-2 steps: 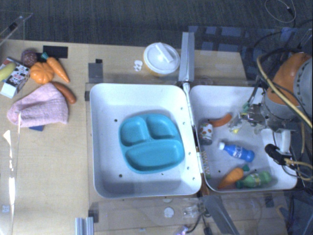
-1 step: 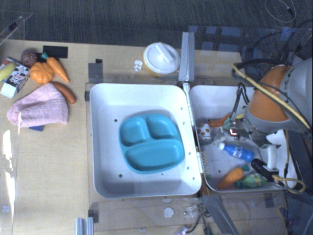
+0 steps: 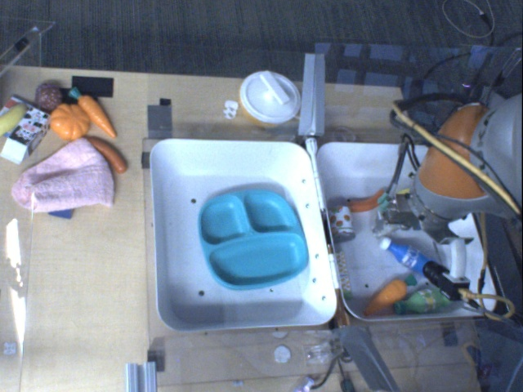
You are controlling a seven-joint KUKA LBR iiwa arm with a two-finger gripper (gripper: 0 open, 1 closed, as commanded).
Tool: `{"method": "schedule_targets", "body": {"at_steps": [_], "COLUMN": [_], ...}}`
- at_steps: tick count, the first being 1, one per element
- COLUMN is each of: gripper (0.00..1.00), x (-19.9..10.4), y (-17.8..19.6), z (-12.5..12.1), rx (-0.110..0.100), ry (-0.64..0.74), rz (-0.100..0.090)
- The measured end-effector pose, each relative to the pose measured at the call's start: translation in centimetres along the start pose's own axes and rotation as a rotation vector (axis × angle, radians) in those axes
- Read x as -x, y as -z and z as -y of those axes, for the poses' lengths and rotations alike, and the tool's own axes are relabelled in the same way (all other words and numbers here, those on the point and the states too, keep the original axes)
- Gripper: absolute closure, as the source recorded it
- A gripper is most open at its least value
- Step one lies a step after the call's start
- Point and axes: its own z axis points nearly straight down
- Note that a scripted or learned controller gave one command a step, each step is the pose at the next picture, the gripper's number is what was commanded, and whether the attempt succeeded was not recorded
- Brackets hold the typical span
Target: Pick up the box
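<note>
At the desk's left edge, well outside both bins, lies the box [image 3: 24, 131]: small, flat and white, with dark print and a touch of red on its top face, turned at a slant to the edge. A yellow banana [image 3: 7, 119] touches its far side, an orange pumpkin [image 3: 68, 121] sits just beside it toward the bins, and a pink cloth [image 3: 65, 182] lies nearer the front edge. The left bin [image 3: 163, 219] holds a blue tray [image 3: 253, 237] with three compartments. Well apart from the box, over the right bin [image 3: 359, 162], the arm [image 3: 458, 162] reaches in with its orange band showing, and the claw [image 3: 398, 216] hangs low above the middle of that bin; whether it is apart or together cannot be told, since cables and the wrist blur it. Below and around it lie a blue bottle [image 3: 406, 256], a small can [image 3: 343, 219] by the bin's left wall, and a carrot [image 3: 384, 296] beside a green bottle [image 3: 423, 302] at the front wall. A white lid [image 3: 270, 96] rests on the desk behind the bins.
</note>
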Motion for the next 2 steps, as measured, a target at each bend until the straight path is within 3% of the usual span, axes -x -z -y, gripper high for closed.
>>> {"method": "schedule_targets", "body": {"at_steps": [1,2], "gripper": [0.00,0.00], "x": [0.0,-1.0], "y": [0.0,-0.9], "z": [0.0,5.5], "rx": [0.000,0.004], "ry": [0.000,0.055], "rz": [0.000,-0.001]}}
